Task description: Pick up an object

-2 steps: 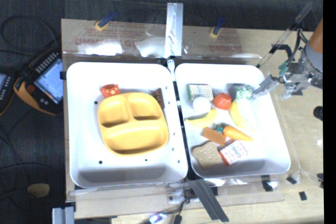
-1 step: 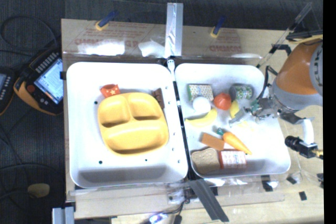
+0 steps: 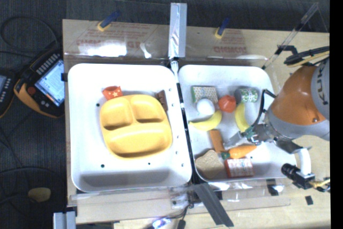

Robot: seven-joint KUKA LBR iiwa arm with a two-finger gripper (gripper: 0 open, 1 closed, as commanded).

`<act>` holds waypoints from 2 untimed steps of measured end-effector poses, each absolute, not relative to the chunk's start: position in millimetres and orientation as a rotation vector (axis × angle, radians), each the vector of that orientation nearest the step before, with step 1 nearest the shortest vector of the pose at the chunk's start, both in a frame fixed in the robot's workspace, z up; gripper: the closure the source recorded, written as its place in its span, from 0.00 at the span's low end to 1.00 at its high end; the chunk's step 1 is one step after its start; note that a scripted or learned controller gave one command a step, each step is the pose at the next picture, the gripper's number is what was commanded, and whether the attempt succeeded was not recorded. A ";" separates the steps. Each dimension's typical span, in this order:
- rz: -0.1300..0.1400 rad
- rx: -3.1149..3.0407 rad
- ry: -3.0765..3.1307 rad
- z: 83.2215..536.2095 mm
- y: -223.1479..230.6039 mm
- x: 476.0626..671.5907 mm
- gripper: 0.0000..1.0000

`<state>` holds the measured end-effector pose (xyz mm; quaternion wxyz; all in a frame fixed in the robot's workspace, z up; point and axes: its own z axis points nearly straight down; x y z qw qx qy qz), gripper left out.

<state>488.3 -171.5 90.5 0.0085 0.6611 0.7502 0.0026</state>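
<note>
My gripper [image 3: 247, 138] is low in the right bin [image 3: 268, 79], at its right side, below the arm's orange band [image 3: 293, 99]. It hangs just above an orange carrot [image 3: 241, 151] and beside a yellow banana [image 3: 241, 116]. Close by lie an orange stick [image 3: 216, 140], a red box [image 3: 238, 168] and a slice of bread [image 3: 209, 163]. Farther back are a red tomato [image 3: 226, 103], a white egg [image 3: 204, 107], a second banana [image 3: 206, 123], a green and white box [image 3: 203, 93] and a small can [image 3: 248, 95]. Whether anything sits in the gripper I cannot make out.
The left bin [image 3: 80, 115] holds a yellow divided tray [image 3: 136, 125], a small red item [image 3: 112, 92] and a brown piece [image 3: 161, 98]. A low wall [image 3: 182, 126] separates the two bins. A handheld pendant [image 3: 45, 86] lies off the bench at left.
</note>
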 end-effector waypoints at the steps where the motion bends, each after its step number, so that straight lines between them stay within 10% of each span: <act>1: -0.002 1.983 2.437 95.4 -170.6 556.9 0.00; 2: 0.007 2.079 2.336 90.0 -146.9 546.7 0.00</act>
